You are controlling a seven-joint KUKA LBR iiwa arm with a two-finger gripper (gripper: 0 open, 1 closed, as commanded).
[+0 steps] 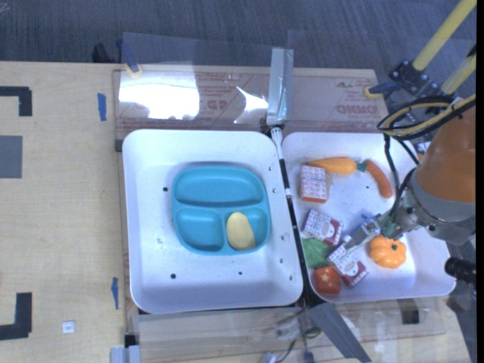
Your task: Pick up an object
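Bins on my bench, seen from my remote station, left to right: the left bin (144,225) holds a blue sectioned tray (219,206), with a yellow lemon-shaped piece (240,231) lying in the tray's lower right compartment. Across the divider, the right bin (431,278) carries the loose items I can choose from: a carrot (333,165) near the far wall, a sausage-like orange piece (380,178) beside it, 3 red-and-white packets (314,184) scattered through the middle, something green (316,249) below them, and a red tomato (327,280) at the near edge. My gripper (361,237) is low in this bin, between the packets and a small orange pumpkin (387,252), which sits just beside it. I cannot tell how its grip stands. The orange-banded arm (450,169) enters from the right.
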